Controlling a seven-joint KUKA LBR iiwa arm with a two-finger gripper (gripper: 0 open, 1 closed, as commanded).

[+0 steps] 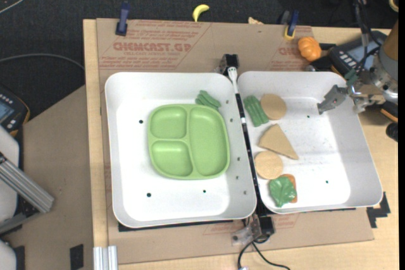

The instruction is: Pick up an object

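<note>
Camera view, starting at the near edge of the desk: the right bin holds every loose piece. Nearest in it lies a green leafy toy on an orange base, just beside a round tan disc. Beyond those sits a tan wedge, then a second tan disc with a green bean-like piece touching its left side, close to the wall shared with the left bin.

The left bin carries a green divided tray, and a small green piece rests at the tray's far corner.

Farther back and to the right, my jaws hang over the far right part of the right bin, well apart from all the pieces, with bare white floor below. Whether they are spread or pressed together I cannot tell at this angle; nothing shows between them.

Beyond the bins, an orange toy and a small yellow one lie outside on the far side.

As I judge it, the pick has not begun: no object is lifted or gripped. What is left is everything: choose a piece, likely the far disc or the wedge as the closest, move over it, descend, close and lift.
</note>
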